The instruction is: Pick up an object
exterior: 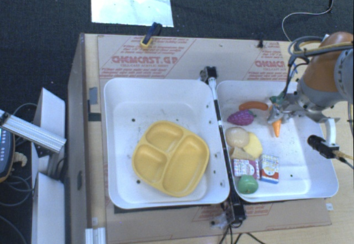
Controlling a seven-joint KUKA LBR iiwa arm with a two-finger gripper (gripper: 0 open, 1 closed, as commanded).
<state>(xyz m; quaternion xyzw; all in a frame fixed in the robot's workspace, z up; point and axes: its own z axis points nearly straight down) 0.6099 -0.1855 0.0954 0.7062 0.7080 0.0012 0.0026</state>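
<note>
Over the right bin (310, 185), I see the arm (326, 74) reaching in from the right edge, wrist angled down toward the bin's upper part. Gripper (278, 111) sits low just above a small orange carrot (276, 126); I cannot tell whether it is parted or closed, or whether it touches the carrot. Just left lie a sausage (253, 105) and purple grapes (240, 118). Lower down: 2 small cartons (257, 167) and a green fruit (248, 184). Left bin (127, 99) holds 1 yellow divided plate (170, 157).
</note>
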